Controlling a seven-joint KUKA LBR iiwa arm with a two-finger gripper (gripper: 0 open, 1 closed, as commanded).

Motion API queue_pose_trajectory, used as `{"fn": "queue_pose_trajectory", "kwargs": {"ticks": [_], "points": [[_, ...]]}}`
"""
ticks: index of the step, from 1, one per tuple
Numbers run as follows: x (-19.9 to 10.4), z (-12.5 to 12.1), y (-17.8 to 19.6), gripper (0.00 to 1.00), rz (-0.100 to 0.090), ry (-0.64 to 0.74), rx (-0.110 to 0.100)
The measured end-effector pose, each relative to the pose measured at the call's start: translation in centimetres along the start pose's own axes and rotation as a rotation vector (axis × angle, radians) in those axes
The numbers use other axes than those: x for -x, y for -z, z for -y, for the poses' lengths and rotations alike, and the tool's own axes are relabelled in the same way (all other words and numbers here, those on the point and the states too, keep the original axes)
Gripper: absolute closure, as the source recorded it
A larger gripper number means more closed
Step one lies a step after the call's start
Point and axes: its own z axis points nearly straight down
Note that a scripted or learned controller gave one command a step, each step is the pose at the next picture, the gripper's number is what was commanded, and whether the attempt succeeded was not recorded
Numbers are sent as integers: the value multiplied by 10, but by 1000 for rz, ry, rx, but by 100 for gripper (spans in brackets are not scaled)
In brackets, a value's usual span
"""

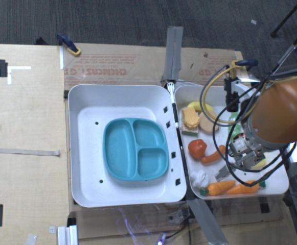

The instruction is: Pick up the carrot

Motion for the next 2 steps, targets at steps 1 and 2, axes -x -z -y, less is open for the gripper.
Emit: {"fn": "queue_pose_trajectory", "kwargs": {"ticks": [1, 2], "points": [[-21, -2, -49, 0, -4, -111, -14], [-46, 52, -62, 0, 1, -345, -2]]}}
